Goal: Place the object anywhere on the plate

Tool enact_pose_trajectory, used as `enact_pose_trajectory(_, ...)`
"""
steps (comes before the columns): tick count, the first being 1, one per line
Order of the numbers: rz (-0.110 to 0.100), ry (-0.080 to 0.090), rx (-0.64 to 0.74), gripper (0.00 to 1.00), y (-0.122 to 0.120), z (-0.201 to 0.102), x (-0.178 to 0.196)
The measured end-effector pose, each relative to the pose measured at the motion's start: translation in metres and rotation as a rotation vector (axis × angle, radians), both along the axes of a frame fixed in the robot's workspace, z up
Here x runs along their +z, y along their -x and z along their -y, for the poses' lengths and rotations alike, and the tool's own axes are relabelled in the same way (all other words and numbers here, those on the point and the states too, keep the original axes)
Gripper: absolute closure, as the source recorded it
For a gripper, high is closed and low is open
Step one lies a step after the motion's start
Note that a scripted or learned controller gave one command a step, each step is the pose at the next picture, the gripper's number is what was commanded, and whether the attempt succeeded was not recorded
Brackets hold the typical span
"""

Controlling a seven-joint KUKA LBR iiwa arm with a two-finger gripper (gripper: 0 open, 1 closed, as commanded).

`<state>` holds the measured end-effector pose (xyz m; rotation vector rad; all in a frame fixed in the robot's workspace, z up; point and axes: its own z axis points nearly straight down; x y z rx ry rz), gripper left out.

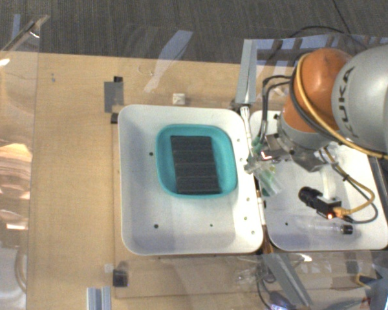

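While arm hangs over right bin (375, 237), gripper (264, 170) sits low at its left wall, finger state impossible to tell; small green-tinted object (269, 183) just below it, possibly task item; teal plate (229, 160) in left bin (136, 225). Step judged: pickup. Next: secure object, lift, carry left over plate

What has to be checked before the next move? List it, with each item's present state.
1. Teal plate lies flat in the left bin: ok.
2. Free room on the plate: cannot tell; a dark ridged rectangle covers its middle.
3. Gripper above the plate: not ok; it is over the left edge of the right bin.
4. Object held: cannot tell; a small greenish item shows just below the gripper.
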<state>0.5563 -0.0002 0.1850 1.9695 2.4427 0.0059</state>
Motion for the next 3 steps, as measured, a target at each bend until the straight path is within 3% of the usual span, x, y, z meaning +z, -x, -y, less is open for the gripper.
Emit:
enact_pose_trajectory(1, 0.000, 0.000, -0.001, 0.00, 0.000, 0.000, 0.000)
enact_pose_trajectory(2, 0.000, 0.001, -0.016, 0.00, -0.047, 0.020, 0.000)
enact_pose_trajectory(3, 0.003, 0.000, -0.201, 0.00, -0.020, 0.040, 0.123)
